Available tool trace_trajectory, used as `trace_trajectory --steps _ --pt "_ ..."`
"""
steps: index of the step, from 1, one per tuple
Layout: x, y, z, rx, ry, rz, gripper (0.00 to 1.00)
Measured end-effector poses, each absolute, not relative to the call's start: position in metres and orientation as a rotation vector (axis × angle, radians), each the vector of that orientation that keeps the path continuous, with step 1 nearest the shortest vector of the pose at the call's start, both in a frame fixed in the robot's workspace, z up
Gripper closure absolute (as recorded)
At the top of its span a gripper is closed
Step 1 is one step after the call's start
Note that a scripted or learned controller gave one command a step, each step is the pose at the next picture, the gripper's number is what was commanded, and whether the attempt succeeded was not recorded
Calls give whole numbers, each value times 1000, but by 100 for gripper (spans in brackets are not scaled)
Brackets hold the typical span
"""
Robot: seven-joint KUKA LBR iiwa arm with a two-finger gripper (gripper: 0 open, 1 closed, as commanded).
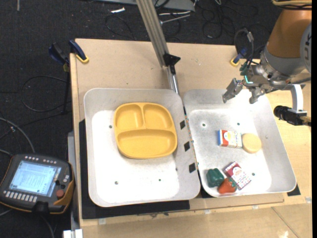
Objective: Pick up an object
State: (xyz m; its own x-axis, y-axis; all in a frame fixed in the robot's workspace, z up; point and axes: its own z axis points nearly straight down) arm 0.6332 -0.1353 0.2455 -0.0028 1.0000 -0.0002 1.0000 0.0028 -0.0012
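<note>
On the bench [208, 58], two shallow white bins lie side by side, their inner rims touching along a central seam. Left bin [99, 182]: one yellow divided plate [145, 130] with three compartments, set toward the far half; the near half and the left margin of this bin's floor are bare, giving open room there. Right bin [277, 177]: five objects, all in the near-right part. One small red-and-white carton [229, 138] lies flat, its long axis running roughly left to right, and touches one pale yellow round piece [251, 143] on its right. Nearer the front rim, well apart from that pair, sits a tight cluster: one dark green item [214, 177], one red item [227, 186] and one red-and-white packet [238, 175], the packet's long axis slanting from far-left to near-right; the three appear to touch, though their outlines merge at this size. The far-left floor of the right bin, between the central seam and the carton, is bare. Gripper [244, 92]: above the far rim of the right bin, well apart from every object, its two fingers spread wide with nothing between them, one fingertip [229, 95] pointing toward the left and down. Above it, the grey wrist and orange band of the arm [292, 29] enter from the right. Off the bench at lower left, one handheld control pendant [34, 182] lies on the dark floor; an aluminium post [153, 26] crosses the far edge of the bench at a slant.
</note>
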Motion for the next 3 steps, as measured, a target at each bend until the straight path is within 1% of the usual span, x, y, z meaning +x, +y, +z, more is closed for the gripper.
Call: trace_trajectory --steps 1,2,3 --pt "627 -143 196 -2221 -2218 6 0" --pt "623 -132 142 -2217 -2219 6 0" --pt "622 -132 92 -2220 -2220 4 0"
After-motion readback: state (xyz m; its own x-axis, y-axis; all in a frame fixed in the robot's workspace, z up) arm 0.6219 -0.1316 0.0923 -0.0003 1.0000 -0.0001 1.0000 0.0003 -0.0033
